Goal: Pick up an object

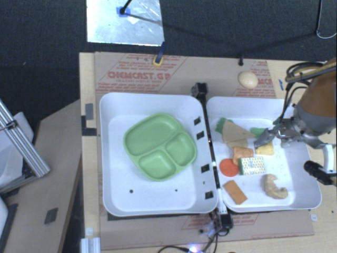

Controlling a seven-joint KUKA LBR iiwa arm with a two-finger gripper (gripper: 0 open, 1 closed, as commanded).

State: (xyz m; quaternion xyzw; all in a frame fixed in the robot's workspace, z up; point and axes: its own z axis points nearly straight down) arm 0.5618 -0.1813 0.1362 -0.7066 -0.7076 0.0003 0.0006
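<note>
While my gripper (264,137) hangs low in the right bin (300,202), I cannot tell its jaw state. Nearest it lie a yellow block (266,149) and a tan wedge (235,133), packed against an orange piece (242,152). Risk, as I judge it: closing on two neighbours at once, or nudging one aside.

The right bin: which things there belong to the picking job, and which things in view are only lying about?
For the job:
- gripper
- yellow block
- orange block
- red disc
- croissant
- right bin

Lying about:
- green tray in the left bin
- egg on the bench
</note>
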